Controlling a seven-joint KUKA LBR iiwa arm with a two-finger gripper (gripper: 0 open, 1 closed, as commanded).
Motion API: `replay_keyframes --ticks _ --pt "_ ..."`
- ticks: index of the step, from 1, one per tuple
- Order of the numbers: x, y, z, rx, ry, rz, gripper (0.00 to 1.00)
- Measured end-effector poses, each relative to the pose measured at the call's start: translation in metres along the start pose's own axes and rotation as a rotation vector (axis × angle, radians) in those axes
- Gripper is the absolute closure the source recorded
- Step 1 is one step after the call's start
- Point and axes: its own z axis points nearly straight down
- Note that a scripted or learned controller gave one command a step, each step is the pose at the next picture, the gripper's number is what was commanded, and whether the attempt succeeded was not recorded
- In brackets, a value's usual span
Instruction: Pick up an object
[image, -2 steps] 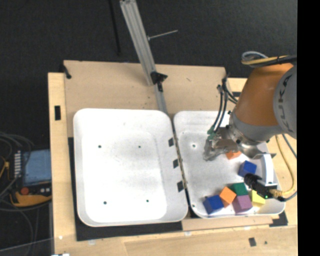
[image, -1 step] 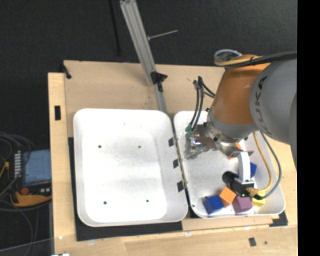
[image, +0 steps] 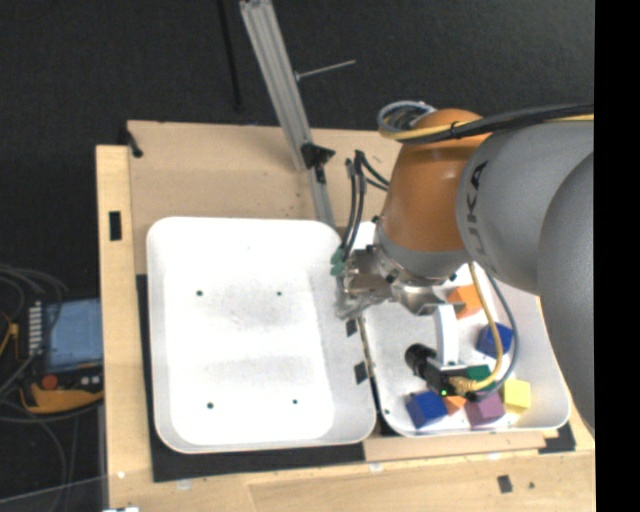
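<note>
The claw is held low over the right bin, just beside the wall that is shared with the left bin. It is covered from above by the wrist and orange band of the arm, so whether it is wide or narrow cannot be told, and nothing can be seen gripped in it.

The things to be picked lie apart from the claw, below it and to its right in the view. 3 are lined up along the bin's lower edge: a blue block nearest the claw, a purple block beyond it, and a yellow block farthest off. A second blue block and an orange block lie closer, to the claw's right, partly hidden by the arm.

The pose is judged to be a descent for a grasp beside the wall, yet no block can be made out under the claw. A grasp here may well close on nothing. The row of 3 is crowded against the rim, so little room would be left around any 1 of them.
</note>
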Motion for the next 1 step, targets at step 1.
replay_keyframes --ticks 1 --pt "0.0397 -0.0113 0.0026 0.002 0.000 0.002 1.00"
